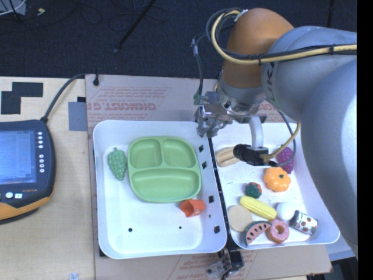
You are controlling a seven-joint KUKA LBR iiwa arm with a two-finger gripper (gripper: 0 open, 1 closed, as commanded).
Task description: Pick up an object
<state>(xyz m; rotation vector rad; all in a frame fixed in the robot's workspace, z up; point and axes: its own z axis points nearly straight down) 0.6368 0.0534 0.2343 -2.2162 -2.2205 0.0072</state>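
Toy foods crowd the right bin (326, 229): an orange pumpkin (277, 179), purple grapes (285, 155), corn (257, 207), a watermelon slice (257, 233) and a donut (279, 232). The gripper (205, 125) hangs over the far end of the divide between bins; whether it grips anything cannot be told. A green plate (164, 169) lies in the left bin (116, 232).

Two white bins (105, 214); one green tray (163, 171); about ten toy foods (256, 207).
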